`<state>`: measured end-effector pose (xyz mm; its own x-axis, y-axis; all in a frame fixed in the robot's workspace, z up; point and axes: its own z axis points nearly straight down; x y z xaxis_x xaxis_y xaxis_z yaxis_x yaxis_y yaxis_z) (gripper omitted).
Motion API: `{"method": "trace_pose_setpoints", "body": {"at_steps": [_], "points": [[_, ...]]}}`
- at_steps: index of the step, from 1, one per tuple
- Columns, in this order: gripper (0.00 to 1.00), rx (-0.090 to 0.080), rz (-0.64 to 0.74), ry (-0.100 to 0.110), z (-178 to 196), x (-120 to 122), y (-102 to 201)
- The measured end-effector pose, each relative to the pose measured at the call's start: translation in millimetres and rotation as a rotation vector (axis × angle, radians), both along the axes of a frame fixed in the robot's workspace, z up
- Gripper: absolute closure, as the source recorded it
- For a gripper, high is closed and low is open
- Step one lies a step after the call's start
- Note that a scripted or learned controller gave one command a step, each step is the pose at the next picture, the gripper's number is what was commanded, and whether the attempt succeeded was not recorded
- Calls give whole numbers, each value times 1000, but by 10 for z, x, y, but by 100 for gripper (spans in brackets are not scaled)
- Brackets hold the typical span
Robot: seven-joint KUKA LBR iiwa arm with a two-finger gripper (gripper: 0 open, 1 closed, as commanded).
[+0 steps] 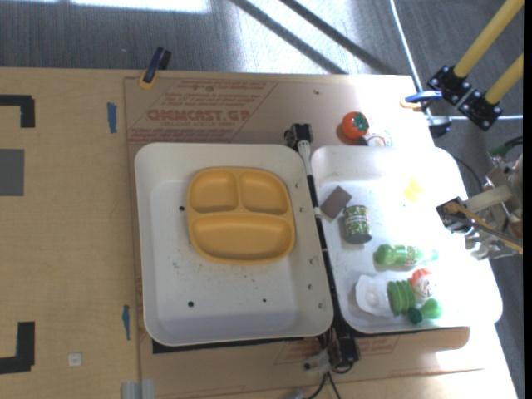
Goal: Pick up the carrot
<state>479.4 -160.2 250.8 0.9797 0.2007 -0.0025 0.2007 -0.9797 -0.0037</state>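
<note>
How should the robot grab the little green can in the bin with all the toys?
Probably from straight above, closing on the green can's round sides about halfway down. It seems to stand upright, so its top faces up and its curved wall gives two opposite spots to pinch. The grey block sits close at its upper left, so the fingers fit best at the lower left and upper right.

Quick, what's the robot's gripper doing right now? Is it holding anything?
Gripper: at the right bin's right edge; whether it is open or closed cannot be told, and nothing is seen in it.
</note>
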Motion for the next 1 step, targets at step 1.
{"method": "trace_pose_setpoints", "body": {"at_steps": [1], "points": [[100, -3, 0, -3, 207, -1, -640]]}}
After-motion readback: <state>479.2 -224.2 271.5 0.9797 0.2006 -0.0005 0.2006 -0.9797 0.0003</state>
